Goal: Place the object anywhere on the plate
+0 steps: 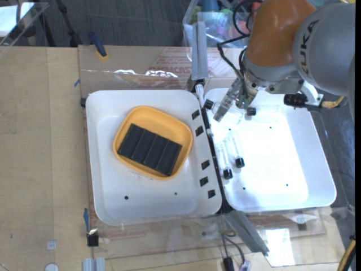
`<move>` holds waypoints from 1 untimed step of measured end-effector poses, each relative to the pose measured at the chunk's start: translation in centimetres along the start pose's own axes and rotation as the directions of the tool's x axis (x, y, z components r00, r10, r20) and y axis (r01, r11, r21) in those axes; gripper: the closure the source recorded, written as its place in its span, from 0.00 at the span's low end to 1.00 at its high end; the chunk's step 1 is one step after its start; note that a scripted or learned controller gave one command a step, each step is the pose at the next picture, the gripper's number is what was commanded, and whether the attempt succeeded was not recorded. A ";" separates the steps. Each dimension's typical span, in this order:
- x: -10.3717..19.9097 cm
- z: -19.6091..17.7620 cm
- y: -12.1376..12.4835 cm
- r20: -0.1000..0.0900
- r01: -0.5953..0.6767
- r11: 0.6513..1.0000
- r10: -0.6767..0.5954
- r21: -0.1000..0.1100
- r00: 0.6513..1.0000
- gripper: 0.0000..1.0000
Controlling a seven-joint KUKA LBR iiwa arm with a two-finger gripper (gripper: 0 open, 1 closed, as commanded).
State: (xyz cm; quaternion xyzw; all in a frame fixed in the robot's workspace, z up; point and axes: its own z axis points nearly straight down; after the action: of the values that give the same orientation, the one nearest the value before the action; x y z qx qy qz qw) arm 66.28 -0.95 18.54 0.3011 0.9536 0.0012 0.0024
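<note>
1. Sitting on the yellow plate (pixel 181 130) in the left bin (pixel 101 151) is a dark ribbed rectangular object (pixel 149 148), flat, fully inside the plate rim, slanted from upper left to lower right.
2. Judging from that, the placing step looks done: object rests on plate, nothing touching it, no part hanging over the edge.
3. The gripper (pixel 232 103) is over the right bin (pixel 293 151), near that bin's top-left corner, well apart from the plate and from the object.
4. Gripper fingers: two pale translucent fingers point down-left; how far apart they stand is too blurred and glare-washed to read, so cannot tell. Nothing visible between them.
5. The arm (pixel 293 27) comes in from the right, orange band above the wrist, body over the right bin's upper edge.
6. Right bin floor holds faint clear shapes with small black ends near its left side (pixel 231 151); washed out by glare, can't say what they are. Could be reflection or the gripper's own shadowing.
7. The divider (pixel 206 145) between bins carries a row of small black clips; gripper is just to its right.
8. Left to do, as a judgement: little or nothing for the task itself; arm only needs to stay off the plate. Risk is low, object lies flat and centred.
</note>
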 end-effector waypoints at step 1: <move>-0.6 0.0 -1.3 -0.003 0.145 0.989 -0.145 0.001 0.989 1.00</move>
State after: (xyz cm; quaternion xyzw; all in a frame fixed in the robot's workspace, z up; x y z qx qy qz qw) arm 65.97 -2.35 18.55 0.2310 0.9729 0.0009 0.0011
